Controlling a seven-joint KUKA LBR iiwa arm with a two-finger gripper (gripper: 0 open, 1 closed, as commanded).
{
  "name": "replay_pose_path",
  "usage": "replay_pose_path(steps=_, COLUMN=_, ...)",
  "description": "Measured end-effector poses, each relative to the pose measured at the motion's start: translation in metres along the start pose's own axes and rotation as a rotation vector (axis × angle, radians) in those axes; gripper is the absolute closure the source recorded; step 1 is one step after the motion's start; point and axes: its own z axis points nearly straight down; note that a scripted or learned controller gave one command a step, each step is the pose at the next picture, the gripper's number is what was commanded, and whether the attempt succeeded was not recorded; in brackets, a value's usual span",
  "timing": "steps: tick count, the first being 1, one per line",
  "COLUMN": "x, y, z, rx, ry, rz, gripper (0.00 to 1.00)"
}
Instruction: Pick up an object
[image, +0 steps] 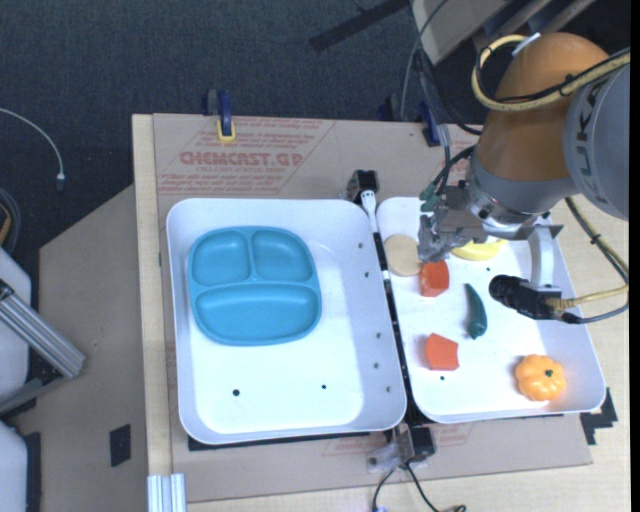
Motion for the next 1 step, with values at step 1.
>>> replay_pose_path(steps=1, x=0.0585, y=-0.0123, z=0.0026, rx=-0.002, ry=0.000, rz=-0.001, gripper=1.00)
